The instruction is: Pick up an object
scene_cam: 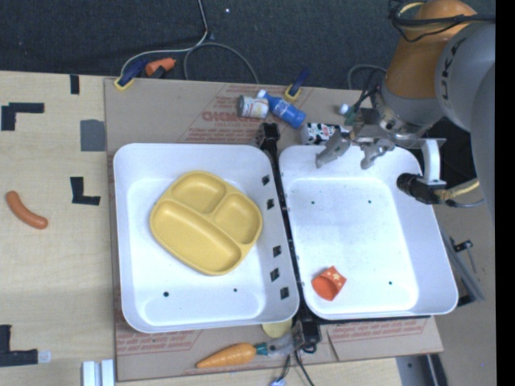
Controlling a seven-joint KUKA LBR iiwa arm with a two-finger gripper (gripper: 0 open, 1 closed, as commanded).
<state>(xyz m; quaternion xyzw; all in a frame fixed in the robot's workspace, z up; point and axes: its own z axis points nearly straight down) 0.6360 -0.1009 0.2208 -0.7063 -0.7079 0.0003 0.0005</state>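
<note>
Small orange-red crumpled object (pixel 328 283): lying free near the front edge of the right-hand shallow white bin (pixel 418 292), not yet picked up; whole task outstanding. Two-finger grey tool (pixel 352 153): over the bin's far rim, well apart from it, fingers spread, gripping nothing; object's identity unclear

We note the grey arm with the orange band (pixel 451 47) is cut off by the top and right edges. A small black-and-white object (pixel 320 133) just behind the right white bin's (pixel 418 292) far rim is too small to identify. A pale yellow round item (pixel 276 327) below the seam between the bins is mostly hidden under their rims. Labels on the small bottles (pixel 272 107) are unreadable.
</note>
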